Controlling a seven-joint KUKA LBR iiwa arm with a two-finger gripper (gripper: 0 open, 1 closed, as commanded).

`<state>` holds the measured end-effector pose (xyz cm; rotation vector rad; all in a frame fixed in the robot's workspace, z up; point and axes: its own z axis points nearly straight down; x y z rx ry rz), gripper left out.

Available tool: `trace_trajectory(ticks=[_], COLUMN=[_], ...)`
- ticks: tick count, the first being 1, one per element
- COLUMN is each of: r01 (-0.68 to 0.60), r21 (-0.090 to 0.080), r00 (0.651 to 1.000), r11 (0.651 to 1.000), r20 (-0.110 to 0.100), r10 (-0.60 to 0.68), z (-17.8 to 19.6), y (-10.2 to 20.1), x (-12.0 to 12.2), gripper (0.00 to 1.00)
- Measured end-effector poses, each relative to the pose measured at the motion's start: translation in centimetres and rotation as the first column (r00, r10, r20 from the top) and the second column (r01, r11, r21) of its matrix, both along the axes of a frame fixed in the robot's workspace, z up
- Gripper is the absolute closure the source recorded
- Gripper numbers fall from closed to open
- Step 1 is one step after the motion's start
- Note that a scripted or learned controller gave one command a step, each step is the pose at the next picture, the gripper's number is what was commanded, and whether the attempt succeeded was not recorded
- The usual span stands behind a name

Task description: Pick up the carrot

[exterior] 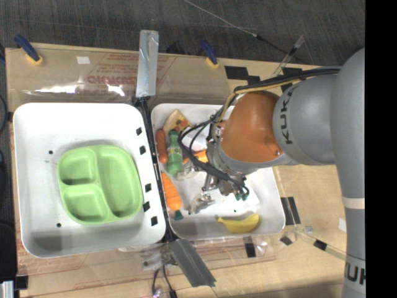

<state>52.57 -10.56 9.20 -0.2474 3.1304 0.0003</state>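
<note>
carrot (170,191) lies along the left wall of the right bin (273,194), beside a green bottle (175,154). gripper (208,198) hangs just right of it, grasp state indiscernible. banana (238,223) near front; green tray (99,184) in left bin (31,135).

Looked like a robotics lab, not a home: a grey KUKA arm (322,123) over a cardboard-covered bench (74,73), two white bins (31,129) taped and clamped down with blue clips (28,48), loose cables (248,33), toy food, dark carpet (80,8).
</note>
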Motion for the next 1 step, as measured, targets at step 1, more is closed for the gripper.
trace_trajectory(ticks=[1], r01=[-0.217], r21=[-0.001], r00=[0.976], r11=[0.976], r20=[0.001], r10=[0.217], z=[0.08], y=[-0.98], x=[6.95], gripper=[0.00])
